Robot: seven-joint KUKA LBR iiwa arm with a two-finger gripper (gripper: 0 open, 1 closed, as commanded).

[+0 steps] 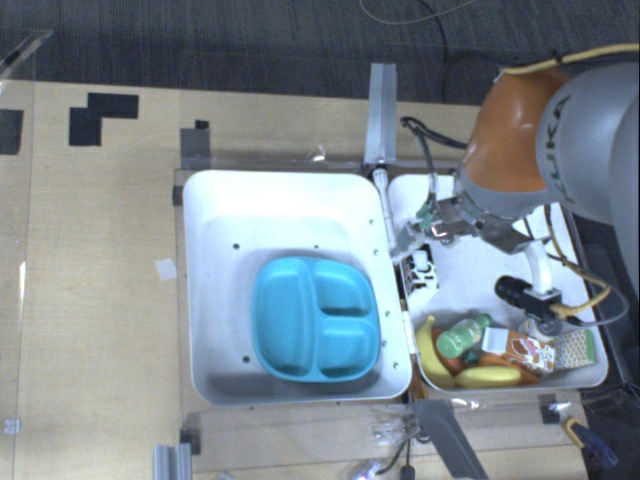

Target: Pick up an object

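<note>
Wooden bench [90, 268] with two bins

Left white bin [215, 268] and right white bin [470, 268] sit side by side on it.

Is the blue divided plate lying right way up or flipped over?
Right way up: the blue divided plate lies flat in the left bin, its three hollow compartments facing the camera.

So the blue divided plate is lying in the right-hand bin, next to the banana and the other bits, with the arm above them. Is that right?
Not quite. The camera view shows the blue divided plate lying alone in the left bin. The banana and the other bits are in the right bin, at its near end, with the arm above that bin.
</note>
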